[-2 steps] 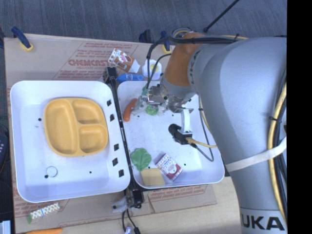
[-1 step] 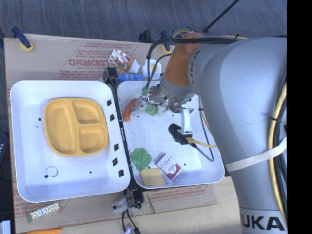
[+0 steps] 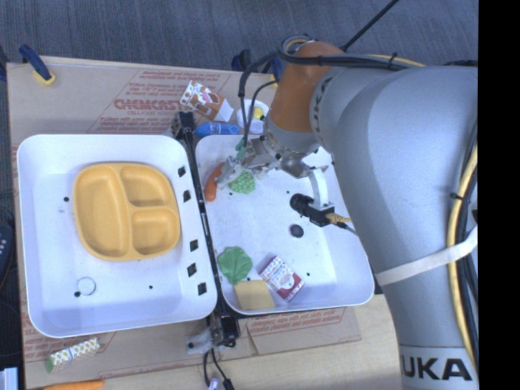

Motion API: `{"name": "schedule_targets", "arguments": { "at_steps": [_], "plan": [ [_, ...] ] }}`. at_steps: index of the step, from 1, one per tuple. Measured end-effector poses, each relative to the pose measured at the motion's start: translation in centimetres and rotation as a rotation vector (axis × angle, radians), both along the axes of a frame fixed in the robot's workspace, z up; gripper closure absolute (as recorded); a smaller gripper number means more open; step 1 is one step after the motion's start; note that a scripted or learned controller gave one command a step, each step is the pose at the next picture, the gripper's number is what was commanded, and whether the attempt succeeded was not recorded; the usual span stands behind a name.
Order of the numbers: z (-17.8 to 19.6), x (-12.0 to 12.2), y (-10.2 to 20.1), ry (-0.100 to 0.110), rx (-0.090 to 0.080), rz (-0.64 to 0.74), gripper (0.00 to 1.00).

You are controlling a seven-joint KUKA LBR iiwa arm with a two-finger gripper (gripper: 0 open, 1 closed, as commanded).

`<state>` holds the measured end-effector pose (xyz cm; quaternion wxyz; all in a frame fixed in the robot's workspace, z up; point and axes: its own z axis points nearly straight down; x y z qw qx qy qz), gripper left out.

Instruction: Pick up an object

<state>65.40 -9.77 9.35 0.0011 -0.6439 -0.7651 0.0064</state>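
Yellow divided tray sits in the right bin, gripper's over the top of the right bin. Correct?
Not quite. The camera view shows the yellow divided tray in the left bin, not the right. The gripper is over the top of the right bin, as you said.

green toy (image 3: pixel 242 183) in rt bin, top-left, beside orange carrot (image 3: pixel 211 184)

I log: two white bins (image 3: pixel 32 218); a yellow-orange divided tray (image 3: pixel 126 210); an orange carrot (image 3: pixel 211 184); a green leafy piece (image 3: pixel 242 183); another green leaf (image 3: pixel 235 262); a pale yellow block (image 3: pixel 253 294); a red-and-white patterned packet (image 3: pixel 281 278); the grey arm (image 3: pixel 390 153) with its orange band (image 3: pixel 296 96).
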Motion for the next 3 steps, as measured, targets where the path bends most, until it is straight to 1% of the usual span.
{"name": "schedule_targets", "arguments": {
  "at_steps": [3],
  "plan": [
    [-0.01,0.0,0.01,0.0,0.0,0.0,0.0]
  ]
}}
